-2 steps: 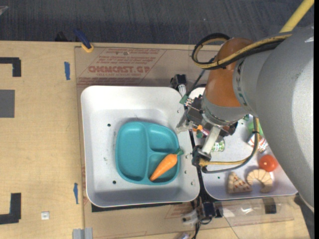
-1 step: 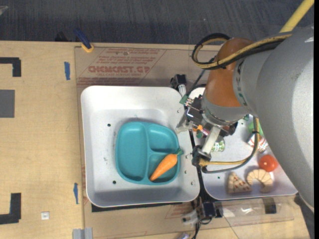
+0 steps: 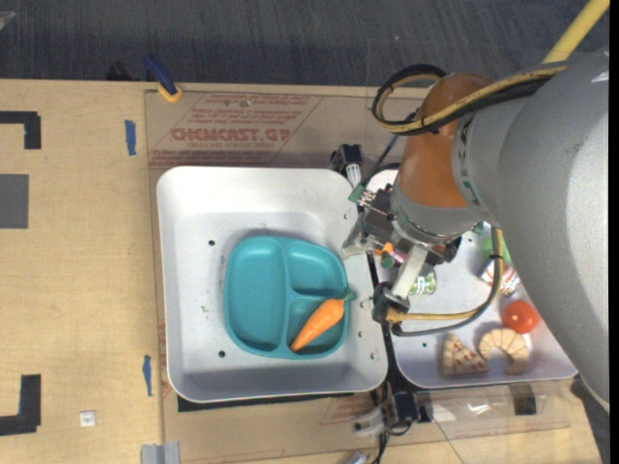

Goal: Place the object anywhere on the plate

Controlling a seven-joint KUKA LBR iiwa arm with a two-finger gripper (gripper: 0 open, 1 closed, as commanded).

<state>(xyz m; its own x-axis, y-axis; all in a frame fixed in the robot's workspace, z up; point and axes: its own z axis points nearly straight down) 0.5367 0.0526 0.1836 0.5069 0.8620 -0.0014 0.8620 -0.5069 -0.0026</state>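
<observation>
A teal divided plate (image 3: pixel 259 293) sits in the left white bin (image 3: pixel 193 211). An orange carrot (image 3: pixel 319 325) lies in the plate's lower right compartment, its thick end reaching the plate's right rim. My gripper (image 3: pixel 375 245) hangs over the divider between the two bins, just right of the plate and a little above the carrot. It is apart from the carrot, and I see nothing held in it. The wrist and its fittings hide its tips.
The right bin (image 3: pixel 542 370) holds a red tomato (image 3: pixel 520 315), a bread roll (image 3: pixel 509 346), a brown wedge (image 3: pixel 461 355) and a colourful packet (image 3: pixel 499 271), partly under the arm. Bare bin floor surrounds the plate on the left.
</observation>
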